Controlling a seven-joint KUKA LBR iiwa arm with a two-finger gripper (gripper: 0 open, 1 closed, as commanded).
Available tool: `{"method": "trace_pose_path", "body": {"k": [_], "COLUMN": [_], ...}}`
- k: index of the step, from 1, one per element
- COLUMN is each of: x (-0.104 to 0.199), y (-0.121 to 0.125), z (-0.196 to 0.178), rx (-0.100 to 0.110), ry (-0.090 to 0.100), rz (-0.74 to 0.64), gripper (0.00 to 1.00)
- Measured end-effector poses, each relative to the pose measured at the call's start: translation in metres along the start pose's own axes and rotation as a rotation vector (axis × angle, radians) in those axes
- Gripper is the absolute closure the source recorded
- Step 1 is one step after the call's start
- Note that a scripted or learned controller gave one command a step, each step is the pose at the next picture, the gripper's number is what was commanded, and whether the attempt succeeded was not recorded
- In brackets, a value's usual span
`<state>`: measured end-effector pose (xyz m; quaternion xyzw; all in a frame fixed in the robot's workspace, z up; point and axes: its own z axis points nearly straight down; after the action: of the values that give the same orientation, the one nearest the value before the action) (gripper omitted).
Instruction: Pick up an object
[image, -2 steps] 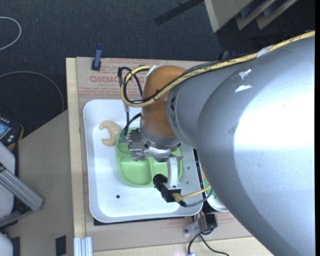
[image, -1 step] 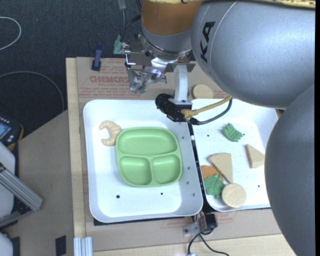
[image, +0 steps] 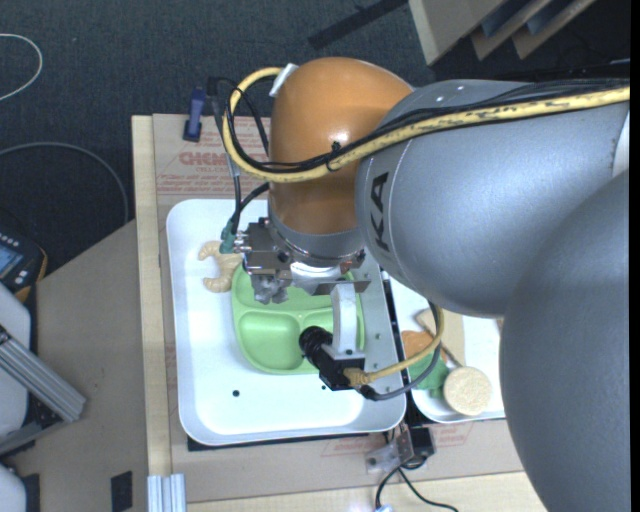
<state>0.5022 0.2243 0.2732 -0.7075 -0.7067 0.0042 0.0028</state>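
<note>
Camera view: nearest, a round tan disc (image: 468, 390) is seen in the right bin (image: 440, 412), with an orange piece (image: 415, 342) just behind it. A green dish (image: 262, 335) is laid mid-way in the left bin (image: 200, 400), and the end effector (image: 270, 285) is placed over its far edge; whether it is spread or pressed together cannot be told. Farther back, a beige curled piece (image: 215, 265) is lodged beside the dish.

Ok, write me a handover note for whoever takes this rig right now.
Pincer: low in the left bin, at the upper edge of the green dish; grip state unclear.
Tan curly piece: left bin, upper left, beside the dish.
Right bin: cream disc, orange piece.
Done: no pick confirmed.
Left: grasp one object and lift it.
</note>
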Motion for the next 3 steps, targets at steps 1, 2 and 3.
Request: {"method": "trace_pose_path", "body": {"k": [1,2,3], "x": [0.001,-0.040,-0.129], "y": [0.024,-0.026,-0.024], "z": [-0.039,-0.060,0.026], "rx": [-0.012,-0.005,-0.004], "ry": [0.003,0.001,0.001], "rz": [-0.003,0.001,0.002], "gripper": [1.00,1.00,1.00]}}
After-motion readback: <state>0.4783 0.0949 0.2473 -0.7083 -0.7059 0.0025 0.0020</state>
